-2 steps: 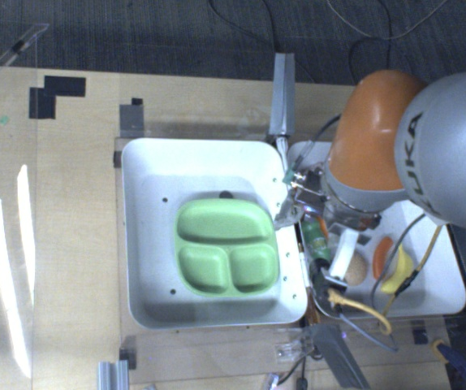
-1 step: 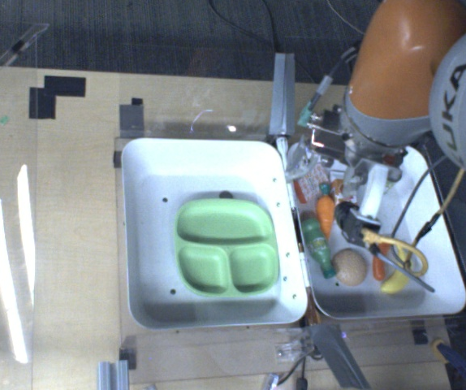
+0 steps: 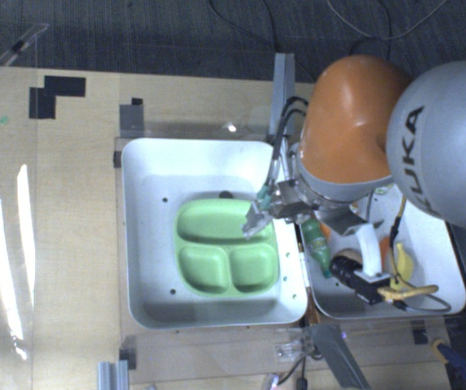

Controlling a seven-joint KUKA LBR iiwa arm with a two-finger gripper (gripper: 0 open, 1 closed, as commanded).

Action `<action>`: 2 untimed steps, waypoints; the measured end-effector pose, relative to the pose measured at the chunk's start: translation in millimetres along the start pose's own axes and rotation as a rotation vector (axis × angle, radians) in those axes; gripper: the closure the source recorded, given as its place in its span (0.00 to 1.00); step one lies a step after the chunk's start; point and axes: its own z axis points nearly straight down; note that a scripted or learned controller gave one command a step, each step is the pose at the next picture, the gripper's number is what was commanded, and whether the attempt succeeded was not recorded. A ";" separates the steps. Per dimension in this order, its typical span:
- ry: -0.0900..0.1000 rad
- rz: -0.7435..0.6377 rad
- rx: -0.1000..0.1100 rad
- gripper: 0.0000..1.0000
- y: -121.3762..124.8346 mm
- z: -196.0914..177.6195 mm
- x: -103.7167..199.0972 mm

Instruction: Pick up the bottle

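Observation:
The bottle (image 3: 318,252) is green with an orange top and lies in the right bin (image 3: 452,295), close against that bin's left wall. The grey arm covers its upper part. My gripper (image 3: 258,212) hangs over the left bin (image 3: 148,218), above the right edge of a green divided tray (image 3: 217,254). It is to the left of the bottle, across the wall between the bins. I see nothing held in it.
The green tray takes up the middle of the left bin, with white floor showing around it. A yellow object (image 3: 403,264) lies in the right bin, right of the bottle. The arm's orange band and grey body cover most of the right bin.

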 end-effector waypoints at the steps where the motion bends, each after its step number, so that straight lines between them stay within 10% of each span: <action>1: 0.001 -0.061 0.000 0.00 -23.8 93.9 -88.9; 2: 0.001 -0.093 -0.001 0.00 -22.9 93.5 -85.9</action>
